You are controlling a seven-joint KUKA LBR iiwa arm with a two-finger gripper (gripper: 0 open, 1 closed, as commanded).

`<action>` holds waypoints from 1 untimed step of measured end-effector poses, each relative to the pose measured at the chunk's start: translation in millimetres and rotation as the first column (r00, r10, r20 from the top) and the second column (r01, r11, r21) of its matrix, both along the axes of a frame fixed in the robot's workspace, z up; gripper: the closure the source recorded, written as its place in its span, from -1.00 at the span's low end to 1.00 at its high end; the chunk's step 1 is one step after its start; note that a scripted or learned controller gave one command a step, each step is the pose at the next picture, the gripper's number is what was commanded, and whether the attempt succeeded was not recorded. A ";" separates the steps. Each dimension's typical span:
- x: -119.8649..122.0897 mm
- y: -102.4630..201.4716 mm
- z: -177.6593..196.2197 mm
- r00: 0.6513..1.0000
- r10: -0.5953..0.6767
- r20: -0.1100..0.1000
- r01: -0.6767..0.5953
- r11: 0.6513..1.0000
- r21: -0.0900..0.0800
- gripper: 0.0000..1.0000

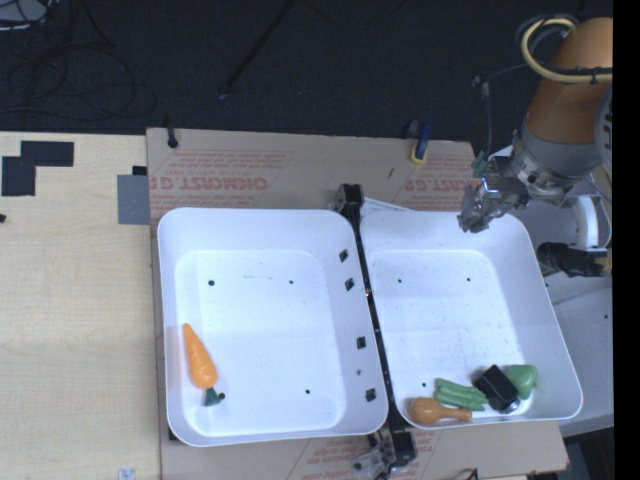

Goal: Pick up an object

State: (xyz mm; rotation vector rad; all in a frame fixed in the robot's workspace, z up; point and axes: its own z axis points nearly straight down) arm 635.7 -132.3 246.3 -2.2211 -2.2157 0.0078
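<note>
White bins; black object half-hiding green toy.

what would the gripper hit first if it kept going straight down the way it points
Probably the right bin's far right corner: the gripper hangs over the rim there, pointing down. Nothing else lies beneath it, though its height above the bin is hard to judge from this slant.

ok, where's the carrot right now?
The carrot lies in the left bin, near its front-left corner by the left wall, tip pointing away from the camera, far from the end effector.
</note>
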 end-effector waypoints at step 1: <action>-4.4 15.5 47.5 1.000 0.004 0.009 -0.004 1.000 0.000 1.00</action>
